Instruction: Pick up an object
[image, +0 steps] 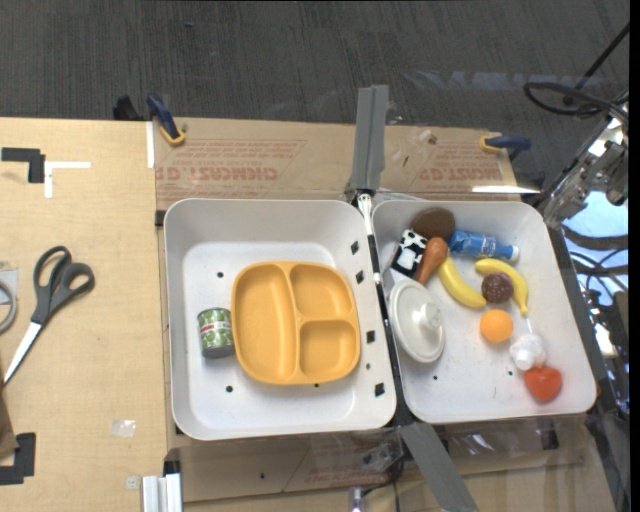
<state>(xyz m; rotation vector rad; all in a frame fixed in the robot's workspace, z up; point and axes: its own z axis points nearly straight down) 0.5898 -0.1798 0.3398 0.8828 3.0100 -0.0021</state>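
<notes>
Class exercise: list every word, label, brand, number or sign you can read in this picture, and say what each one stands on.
"CHEMICAL GUYS" style lettering, upside down and faint, on the cardboard sheet behind the left bin: only partly readable.
Similar upside-down print on the cardboard behind the right bin: too blurred to read.
Label on the small green can: too small to read.
Blue wrapper: too blurred to read.

Glossy yellow plastic plate (296, 322) in smooth white bin (190, 300); matt wooden bench (90, 380).
</notes>
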